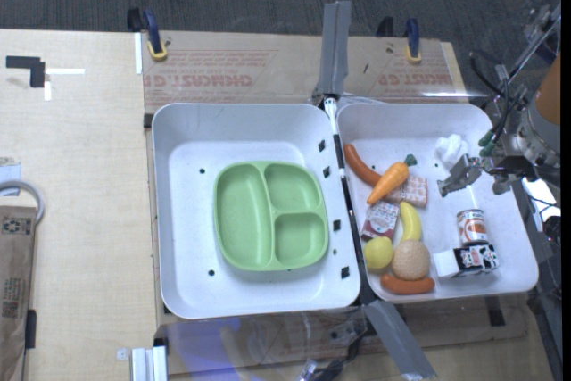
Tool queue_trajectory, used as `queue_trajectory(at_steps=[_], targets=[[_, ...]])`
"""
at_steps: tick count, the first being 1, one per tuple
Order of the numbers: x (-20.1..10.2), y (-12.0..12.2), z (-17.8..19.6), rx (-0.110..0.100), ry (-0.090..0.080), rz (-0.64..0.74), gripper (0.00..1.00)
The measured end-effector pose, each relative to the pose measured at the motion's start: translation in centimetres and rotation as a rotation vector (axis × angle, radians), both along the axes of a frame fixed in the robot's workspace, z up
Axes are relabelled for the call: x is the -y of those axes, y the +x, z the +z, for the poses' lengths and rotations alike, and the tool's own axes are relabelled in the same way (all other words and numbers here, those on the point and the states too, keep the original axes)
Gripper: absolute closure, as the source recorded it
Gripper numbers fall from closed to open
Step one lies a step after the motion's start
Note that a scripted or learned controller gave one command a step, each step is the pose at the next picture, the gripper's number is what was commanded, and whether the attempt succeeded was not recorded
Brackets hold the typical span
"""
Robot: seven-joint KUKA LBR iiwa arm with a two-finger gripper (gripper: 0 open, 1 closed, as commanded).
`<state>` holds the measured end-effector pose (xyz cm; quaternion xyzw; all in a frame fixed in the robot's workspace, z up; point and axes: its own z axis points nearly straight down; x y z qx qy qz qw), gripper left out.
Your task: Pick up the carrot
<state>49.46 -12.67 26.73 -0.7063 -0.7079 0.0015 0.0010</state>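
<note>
The carrot is orange with a green top and lies tilted in the right bin, near its left side, its top pointing to the upper right. It rests between a red sausage and a pink wafer block. My gripper hangs over the right half of the same bin, well to the right of the carrot and apart from it. Its fingers stand open with nothing between them.
A banana, lemon, round bun, second sausage and small packet crowd the bin below the carrot. A can, small box and white wad lie near the gripper. The left bin holds a green divided plate.
</note>
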Motion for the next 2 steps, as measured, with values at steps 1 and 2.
queue_trajectory(at_steps=[1, 2], targets=[[-1.6, 6.8, -8.7, 0.000, 0.001, 0.149, 0.00], [-1.6, 10.8, -17.7, 0.001, 0.002, 0.376, 0.00]])
